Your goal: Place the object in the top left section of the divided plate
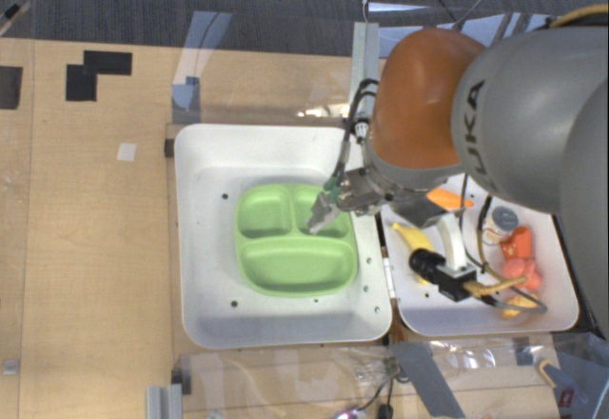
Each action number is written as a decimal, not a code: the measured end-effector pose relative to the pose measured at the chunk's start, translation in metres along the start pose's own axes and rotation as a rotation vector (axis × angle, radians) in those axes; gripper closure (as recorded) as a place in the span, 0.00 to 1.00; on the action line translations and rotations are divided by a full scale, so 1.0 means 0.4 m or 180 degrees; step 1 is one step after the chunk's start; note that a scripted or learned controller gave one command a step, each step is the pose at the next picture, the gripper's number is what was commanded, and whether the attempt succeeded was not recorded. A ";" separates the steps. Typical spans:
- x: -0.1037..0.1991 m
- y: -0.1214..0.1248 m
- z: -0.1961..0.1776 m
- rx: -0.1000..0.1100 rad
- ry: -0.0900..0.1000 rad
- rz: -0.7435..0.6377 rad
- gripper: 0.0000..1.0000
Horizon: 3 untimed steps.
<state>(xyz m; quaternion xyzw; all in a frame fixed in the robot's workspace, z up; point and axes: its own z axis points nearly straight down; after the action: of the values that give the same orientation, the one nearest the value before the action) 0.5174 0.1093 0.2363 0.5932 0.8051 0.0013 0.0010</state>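
I see the gripper (321, 215) low over the green plate (285, 265), above the plate's upper right section and close to the ridge between the two small sections. I cannot tell whether the gripper is spread or pressed together, nor whether it carries anything; from this angle its tip is a small dark shape against the green.

The top left section (262, 212) lies just to the gripper's left, across that ridge. The plate's one large section sits below the gripper in my view. The plate rests in the middle of the left bin (209, 246), whose white floor surrounds it on all sides.

The grey arm (533, 112), with its orange band, comes in from the gripper's right and covers part of the right bin (428, 308). In that bin, well to the right of the gripper, I see a yellow banana (407, 234), an orange piece (449, 200) above it, and a red thing (519, 250) farther right.

Both bins stand on a pale wooden table (86, 265), which stretches away to the gripper's left.
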 end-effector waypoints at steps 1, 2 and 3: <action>-0.071 -0.100 -0.050 0.0000 0.0001 0.0896 0.00; -0.314 -0.175 -0.054 -0.0002 -0.0002 0.2503 0.00; -0.140 -0.122 -0.033 0.0004 0.0001 0.2226 0.00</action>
<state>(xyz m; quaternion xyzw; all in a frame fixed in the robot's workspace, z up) 0.4873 0.0415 0.2496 0.8331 0.5532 0.0011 0.0000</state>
